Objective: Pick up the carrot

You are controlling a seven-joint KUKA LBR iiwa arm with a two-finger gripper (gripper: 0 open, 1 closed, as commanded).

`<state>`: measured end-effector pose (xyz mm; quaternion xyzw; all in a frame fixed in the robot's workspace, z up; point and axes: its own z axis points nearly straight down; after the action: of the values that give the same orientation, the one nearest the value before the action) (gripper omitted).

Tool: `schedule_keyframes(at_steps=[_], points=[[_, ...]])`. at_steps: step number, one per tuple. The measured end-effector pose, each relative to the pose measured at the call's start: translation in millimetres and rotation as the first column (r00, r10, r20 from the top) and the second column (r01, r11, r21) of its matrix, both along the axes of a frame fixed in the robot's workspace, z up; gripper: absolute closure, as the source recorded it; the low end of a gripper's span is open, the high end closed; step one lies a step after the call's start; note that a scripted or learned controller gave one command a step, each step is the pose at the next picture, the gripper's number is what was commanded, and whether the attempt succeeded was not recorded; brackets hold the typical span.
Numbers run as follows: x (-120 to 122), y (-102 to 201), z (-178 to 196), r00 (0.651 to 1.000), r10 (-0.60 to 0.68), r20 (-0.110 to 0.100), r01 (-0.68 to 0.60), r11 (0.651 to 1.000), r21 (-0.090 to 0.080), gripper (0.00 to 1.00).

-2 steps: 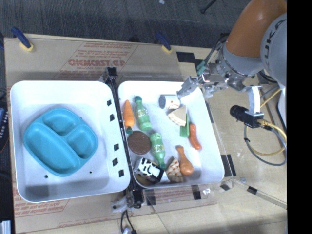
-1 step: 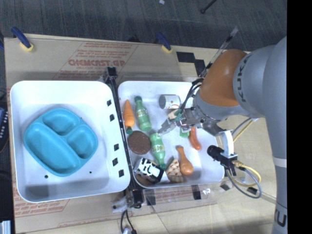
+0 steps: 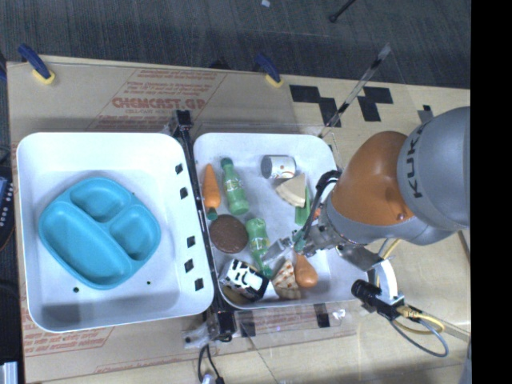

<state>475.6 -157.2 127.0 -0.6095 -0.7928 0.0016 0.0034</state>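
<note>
Two white bins sit side by side, and we find the carrot [image 3: 210,188] lying against the left wall of the right bin [image 3: 240,145], beside a green bottle [image 3: 234,186]. The gripper [image 3: 298,249] hangs low over the clutter near a bread roll [image 3: 305,272], well apart from the carrot. We cannot tell its state, as the wrist hides it.

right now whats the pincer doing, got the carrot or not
pincer: low in the right bin, open or shut cannot be told; carrot lies apart by the bin's left wall.
</note>
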Motion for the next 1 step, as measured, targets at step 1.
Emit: schedule_keyframes(at_steps=[1], points=[[1.6,-49.0,-33.5,0.969,0.248,0.003,-0.248,0.969,0.001,0.00]])
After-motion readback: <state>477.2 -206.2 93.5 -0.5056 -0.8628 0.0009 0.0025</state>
